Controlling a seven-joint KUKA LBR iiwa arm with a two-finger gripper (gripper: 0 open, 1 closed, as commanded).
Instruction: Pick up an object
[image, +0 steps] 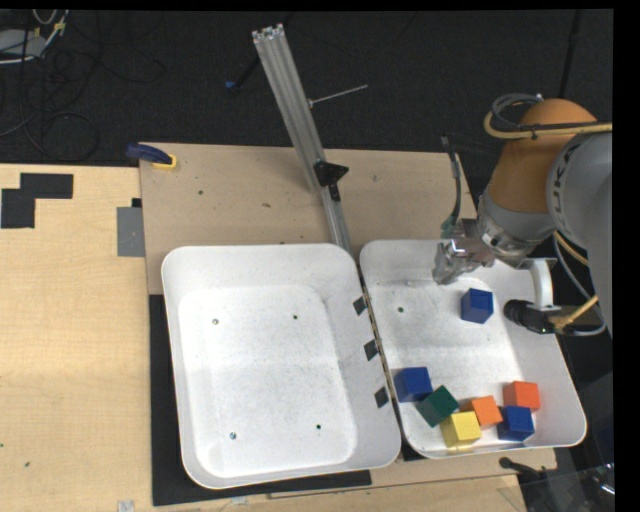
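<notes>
My gripper (449, 264) hangs over the far part of the right bin (415, 265), reaching in from the right. A blue cube (477, 305) lies just to its right and nearer the camera, apart from it. At the bin's near end sits a cluster of blocks: a blue cube (412, 383), a dark green block (437, 405), a yellow cube (461, 428), an orange block (486, 410), a red-orange cube (521, 395) and another blue cube (517, 421). I see no object at the gripper's tip.
The left bin (200, 270) lies beside the right one, with black clips (371, 349) along their shared edge. A slanted aluminium rail (300, 125) rises behind the bins. The wooden bench (70, 330) stretches to the left.
</notes>
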